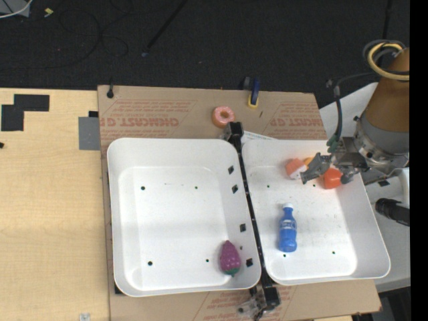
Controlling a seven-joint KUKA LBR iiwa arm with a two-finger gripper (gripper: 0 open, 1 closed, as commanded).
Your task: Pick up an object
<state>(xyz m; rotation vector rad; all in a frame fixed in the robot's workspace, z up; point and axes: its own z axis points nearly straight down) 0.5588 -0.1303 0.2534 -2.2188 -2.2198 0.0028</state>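
Two shallow white bins sit side by side on a cardboard sheet (174, 116) laid over the tabletop (47, 199). The arm (388, 105) enters from the right of the camera view and hangs over the upper part of the right bin (374, 246). Its pincer (326, 172) is low above that bin's floor; the dark fingers (311, 174) stand apart, one to the left and one to the right, with nothing clamped between them.

An orange-red object (332, 178), too small to name more exactly, lies just beside the fingers, partly overlapped by them. A second, paler orange piece (293, 167) lies just left of the pincer, near the bin's upper wall. A small blue bottle (287, 229) with a white label lies lower in the same bin, well apart from the pincer, its cap pointing up the view.

In the left bin (124, 246), a purple grape cluster toy (230, 257) rests near the lower right corner, close to the divider between the bins. A pink ring (223, 116) lies on the cardboard above the bins.
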